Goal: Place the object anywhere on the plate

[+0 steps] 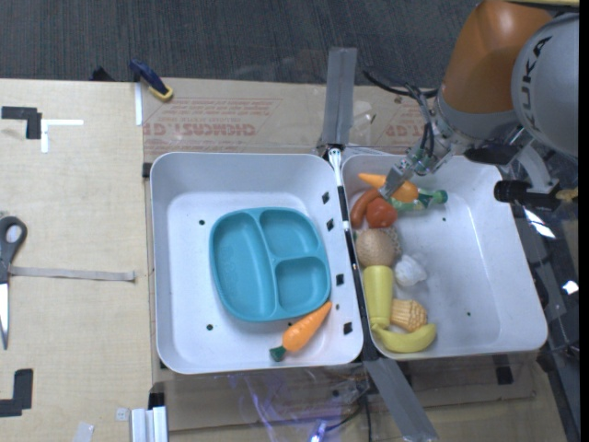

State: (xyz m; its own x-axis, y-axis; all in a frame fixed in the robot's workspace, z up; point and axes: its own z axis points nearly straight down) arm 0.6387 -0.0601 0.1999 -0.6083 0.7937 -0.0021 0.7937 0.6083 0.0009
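Note:
A teal divided plate (253,265) lies in the left white bin (175,247). An orange toy carrot (308,328) with a green tip rests against the plate's lower right rim, mostly on the bin floor. My gripper (405,177) hangs low over the upper left corner of the right bin (497,274). It is directly above an orange toy piece (377,181) and a green-stemmed item (425,198), with a red tomato (380,213) just below. Whether it touches any of them is unclear.
Along the right bin's left wall lie a brown round toy (375,245), a white crumpled piece (410,270), a yellow cylinder (377,288), corn (409,315) and a banana (405,340). Scissors (7,247) lie on the bench at far left.

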